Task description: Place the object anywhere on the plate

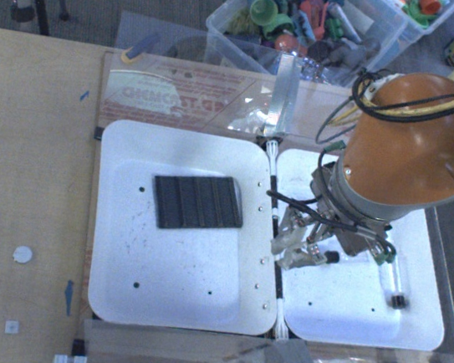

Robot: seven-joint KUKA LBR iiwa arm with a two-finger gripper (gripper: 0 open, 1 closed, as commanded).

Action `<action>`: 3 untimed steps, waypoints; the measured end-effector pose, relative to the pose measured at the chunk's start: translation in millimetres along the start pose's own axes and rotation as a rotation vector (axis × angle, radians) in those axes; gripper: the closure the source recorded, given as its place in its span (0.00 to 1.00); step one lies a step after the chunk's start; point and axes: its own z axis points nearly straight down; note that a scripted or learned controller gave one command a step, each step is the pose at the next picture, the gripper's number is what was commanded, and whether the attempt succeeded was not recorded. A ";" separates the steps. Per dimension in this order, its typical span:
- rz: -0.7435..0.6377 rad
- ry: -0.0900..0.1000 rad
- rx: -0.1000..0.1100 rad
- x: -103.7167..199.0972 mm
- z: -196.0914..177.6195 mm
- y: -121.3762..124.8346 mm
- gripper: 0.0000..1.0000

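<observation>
I have 2 shallow white bins side by side on the bench. The left bin holds 1 thing: the plate, a dark grey ribbed slab lying flat in its upper middle, a little askew. Nothing rests on the plate.

The right bin holds 1 loose thing that I can make out, a thin clear tube with a black end toward me and a greenish end toward the arm. I take that as the object. It lies near the bin's right side, well apart from the plate, with the divider between the 2 bins in between.

The arm hangs over the right bin, and its orange band covers much of the bin's upper half. The gripper sits low near the bin's left wall, just beside the divider. From this angle I cannot tell whether it is open or closed, and I see nothing held in it.

Behind the bins lies 1 clear plastic sheet with red lettering, and behind that stands 1 clear tub of coloured toys. A small white disc lies on the bare bench to the left.
</observation>
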 end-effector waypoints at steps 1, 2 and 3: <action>-0.183 -0.002 -0.001 -61.0 33.9 79.0 1.00; -0.365 -0.003 -0.002 -135.9 121.5 135.0 1.00; -0.331 -0.005 -0.001 -163.8 40.7 115.6 1.00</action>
